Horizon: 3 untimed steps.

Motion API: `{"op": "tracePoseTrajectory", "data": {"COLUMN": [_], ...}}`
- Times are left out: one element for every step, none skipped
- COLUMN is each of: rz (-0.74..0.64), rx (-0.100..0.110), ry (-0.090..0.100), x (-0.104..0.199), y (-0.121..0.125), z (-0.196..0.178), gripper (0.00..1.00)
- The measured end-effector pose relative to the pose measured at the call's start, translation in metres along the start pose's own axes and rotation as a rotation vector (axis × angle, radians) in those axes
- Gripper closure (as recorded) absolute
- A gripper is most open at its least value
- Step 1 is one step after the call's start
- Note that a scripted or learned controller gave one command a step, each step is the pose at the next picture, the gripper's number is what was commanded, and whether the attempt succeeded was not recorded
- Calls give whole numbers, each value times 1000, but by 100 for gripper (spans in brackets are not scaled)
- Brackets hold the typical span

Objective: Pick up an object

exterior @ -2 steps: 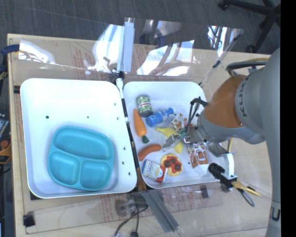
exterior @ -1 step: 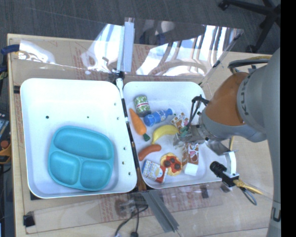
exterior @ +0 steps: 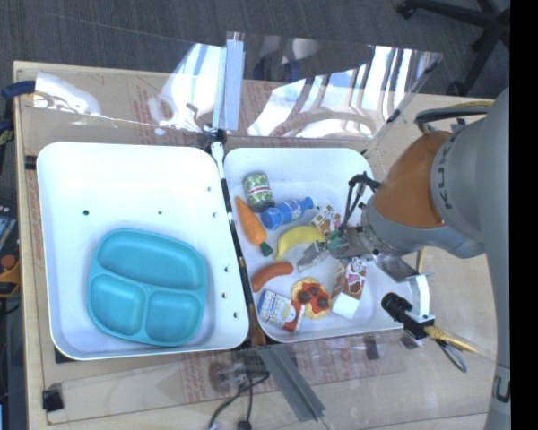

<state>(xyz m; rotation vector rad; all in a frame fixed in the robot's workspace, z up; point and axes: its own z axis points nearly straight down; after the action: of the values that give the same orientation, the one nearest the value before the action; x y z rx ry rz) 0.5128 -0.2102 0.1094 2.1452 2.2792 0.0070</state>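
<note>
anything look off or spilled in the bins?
Nothing spilled or damaged. The toy food lies jumbled in the right bin: green can tipped on its side, blue bottle, carrot and banana lying flat at mixed angles. All inside the rim. The blue tray sits flat in the left bin.

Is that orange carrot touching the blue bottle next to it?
Cannot tell. In the camera view the carrot and the blue bottle lie so close in the right bin that no clear gap or contact shows.
</note>
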Motion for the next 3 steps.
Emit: {"op": "tracePoseTrajectory", "data": {"rz": [-34, -39, -40], "rx": [-11, -4, -2], "ry": [-3, 0, 0], "x": [2, 2, 2], "y": [-28, -29, -29], "z": [8, 0, 1], "gripper": [0, 100, 0]}}
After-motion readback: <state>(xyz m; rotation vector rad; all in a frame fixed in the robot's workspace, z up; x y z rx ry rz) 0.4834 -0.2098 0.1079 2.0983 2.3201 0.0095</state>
